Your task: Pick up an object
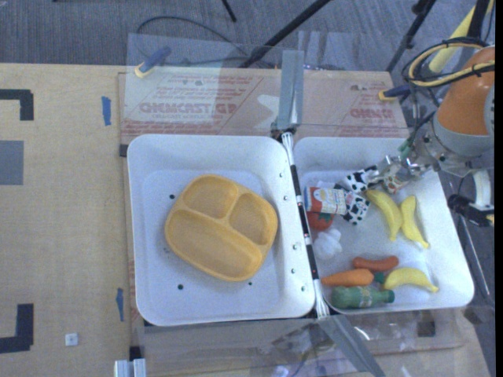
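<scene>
Bins, two, white, side by side on the bench. Left bin (pixel 149 210) holds a yellow divided plate (pixel 222 226) lying flat near its middle. Right bin (pixel 456 277) holds the pickable lot: a black-and-white cow toy (pixel 359 195) toward the far centre, a small carton (pixel 326 200) just left of it with something red (pixel 319 220) under its near edge, a white lump (pixel 327 244) nearer the divider, two bananas (pixel 397 213) lying close together right of the cow, a third banana (pixel 410 278) near the front right, a sausage (pixel 376 263) and a carrot (pixel 348 277) just beside each other, and a green bottle (pixel 360 296) on its side along the front wall. My gripper (pixel 397 171) sits low over the far part of the right bin, just right of the cow and above the tops of the paired bananas — reaching in from the right. How far my hand is spread I cannot tell from this angle, and I see nothing clearly in it. Step in hand, as I judge it: the approach, with no grasp yet made. Likely targets are the cow or the nearer banana, both close to my tip. Next move calls for settling on one item, centring over it, and descending squarely — the crowding there risks nudging a neighbour or closing on two things at once.
</scene>
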Robot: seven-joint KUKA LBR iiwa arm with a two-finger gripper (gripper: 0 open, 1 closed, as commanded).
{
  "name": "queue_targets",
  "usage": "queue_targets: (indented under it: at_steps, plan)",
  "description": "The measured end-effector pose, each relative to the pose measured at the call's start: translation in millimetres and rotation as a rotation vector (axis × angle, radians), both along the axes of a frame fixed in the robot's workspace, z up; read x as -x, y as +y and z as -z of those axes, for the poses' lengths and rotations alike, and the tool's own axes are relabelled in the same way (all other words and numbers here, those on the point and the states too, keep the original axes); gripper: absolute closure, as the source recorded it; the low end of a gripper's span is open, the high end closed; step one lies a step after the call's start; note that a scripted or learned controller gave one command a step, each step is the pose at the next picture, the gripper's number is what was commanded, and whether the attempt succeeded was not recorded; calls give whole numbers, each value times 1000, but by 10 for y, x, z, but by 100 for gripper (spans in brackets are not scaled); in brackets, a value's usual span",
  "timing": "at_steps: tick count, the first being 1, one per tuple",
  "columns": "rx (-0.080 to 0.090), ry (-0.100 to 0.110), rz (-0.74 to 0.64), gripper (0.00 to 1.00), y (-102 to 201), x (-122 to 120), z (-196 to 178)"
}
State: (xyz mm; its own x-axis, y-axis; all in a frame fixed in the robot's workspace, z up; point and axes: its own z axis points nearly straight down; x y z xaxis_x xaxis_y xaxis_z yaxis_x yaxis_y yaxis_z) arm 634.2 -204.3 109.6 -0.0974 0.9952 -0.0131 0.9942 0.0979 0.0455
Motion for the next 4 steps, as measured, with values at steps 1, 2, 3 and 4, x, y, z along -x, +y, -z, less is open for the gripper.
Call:
queue_targets:
  at_steps: [1, 2, 3, 4]
  plan:
    - [-2, 7, -80, 0, -26, -119, 18]
    - [-2, 15, -64, 0, -18, -8, 18]
    - [-7, 41, -129, 0, 24, 509, 231]
    - [-4, 48, -257, 0, -192, 1026, -377]
